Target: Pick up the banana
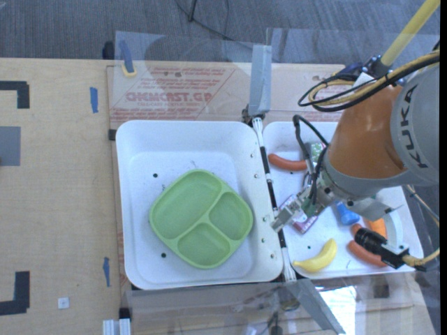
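The yellow banana [318,257] lies in the right bin [279,132] near its front left corner, curved and resting on the bin floor. My gripper [295,211] hangs below the orange-banded wrist, over the left part of the right bin. It is a little behind and to the left of the banana, apart from it. The gripper's tip is over a small pink and purple packet [306,221]. Nothing of the banana is between the gripper's parts.
A green divided plate [201,219] lies in the left bin [140,152]. The right bin also holds an orange-red sausage [286,162] at the back, a blue piece [347,216], an orange piece [377,226] and a red sausage [364,254]. The arm covers much of that bin.
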`<move>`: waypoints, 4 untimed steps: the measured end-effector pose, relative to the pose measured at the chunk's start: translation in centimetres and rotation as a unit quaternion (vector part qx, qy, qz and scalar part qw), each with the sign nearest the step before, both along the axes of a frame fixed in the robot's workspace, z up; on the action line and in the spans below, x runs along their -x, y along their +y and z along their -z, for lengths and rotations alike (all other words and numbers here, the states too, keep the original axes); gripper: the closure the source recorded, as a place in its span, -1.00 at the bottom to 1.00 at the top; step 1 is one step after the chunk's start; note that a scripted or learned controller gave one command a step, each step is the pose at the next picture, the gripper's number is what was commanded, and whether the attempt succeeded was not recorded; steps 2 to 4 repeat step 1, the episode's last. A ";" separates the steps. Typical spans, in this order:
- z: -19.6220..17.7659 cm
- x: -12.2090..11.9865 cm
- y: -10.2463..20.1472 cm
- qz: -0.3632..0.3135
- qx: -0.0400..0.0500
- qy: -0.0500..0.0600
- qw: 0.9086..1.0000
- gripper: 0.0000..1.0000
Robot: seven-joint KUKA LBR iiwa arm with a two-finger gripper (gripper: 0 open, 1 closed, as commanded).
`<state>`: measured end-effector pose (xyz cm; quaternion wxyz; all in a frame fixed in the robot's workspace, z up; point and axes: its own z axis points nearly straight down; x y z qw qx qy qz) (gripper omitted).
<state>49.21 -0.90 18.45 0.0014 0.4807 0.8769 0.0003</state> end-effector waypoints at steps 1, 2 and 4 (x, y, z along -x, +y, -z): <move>0.0 0.8 6.2 0.059 0.000 0.001 0.998 -1.00; 0.0 0.8 6.2 0.059 0.000 0.001 0.998 -1.00; 0.0 0.8 6.2 0.059 0.000 0.001 0.998 -1.00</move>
